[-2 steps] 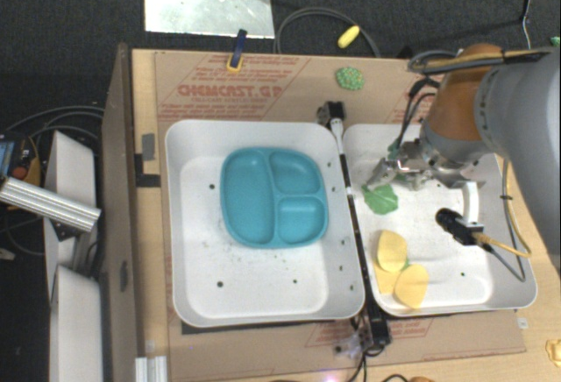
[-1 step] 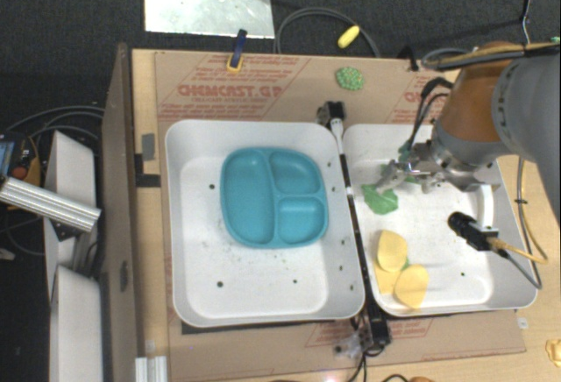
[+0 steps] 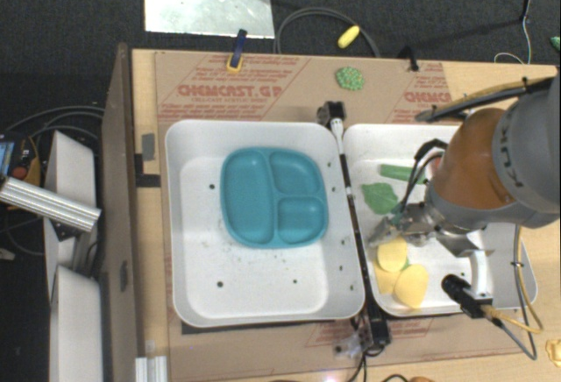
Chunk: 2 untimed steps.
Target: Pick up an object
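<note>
My gripper [image 3: 392,229] is low over the right bin [image 3: 359,152], near its left side. Just below it lies a pale yellow rounded object [image 3: 392,256], and a second yellow piece [image 3: 411,284] rests next to that by the front wall. A flat green leaf-shaped item [image 3: 379,196] lies just above the gripper, with a green stick-like piece [image 3: 395,171] beyond it. The arm's orange band and grey body hide the right half of the bin. Nothing can be seen held.
The left bin [image 3: 188,284] holds a teal divided plate [image 3: 273,197]. On the cardboard bench behind the bins lie a small green round thing [image 3: 350,78] and a blue-yellow clip [image 3: 237,52]. A ridge [image 3: 346,196] separates the two bins.
</note>
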Motion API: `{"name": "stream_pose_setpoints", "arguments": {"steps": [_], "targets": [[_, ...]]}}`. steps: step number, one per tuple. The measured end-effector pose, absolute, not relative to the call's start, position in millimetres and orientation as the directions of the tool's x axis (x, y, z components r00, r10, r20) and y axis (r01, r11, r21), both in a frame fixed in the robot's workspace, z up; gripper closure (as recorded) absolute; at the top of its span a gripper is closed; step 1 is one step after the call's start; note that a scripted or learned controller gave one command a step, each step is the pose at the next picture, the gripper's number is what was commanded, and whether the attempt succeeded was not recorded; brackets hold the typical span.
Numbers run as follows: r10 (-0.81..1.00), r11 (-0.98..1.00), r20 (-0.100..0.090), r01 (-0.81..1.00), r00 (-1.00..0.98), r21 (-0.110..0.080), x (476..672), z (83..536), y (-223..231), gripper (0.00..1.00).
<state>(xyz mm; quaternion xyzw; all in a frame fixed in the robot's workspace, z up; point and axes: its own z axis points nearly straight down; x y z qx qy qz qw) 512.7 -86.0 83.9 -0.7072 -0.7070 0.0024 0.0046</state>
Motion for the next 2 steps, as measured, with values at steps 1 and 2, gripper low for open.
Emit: {"name": "stream_pose_setpoints", "arguments": {"steps": [1,2], "targets": [[1.0,0.002,0.001,1.0,-0.002,0.002,518.1,97,-87,1.0],[1.0,0.013,0.002,1.0,-0.013,0.013,537.4,204,-21,1.0]]}}
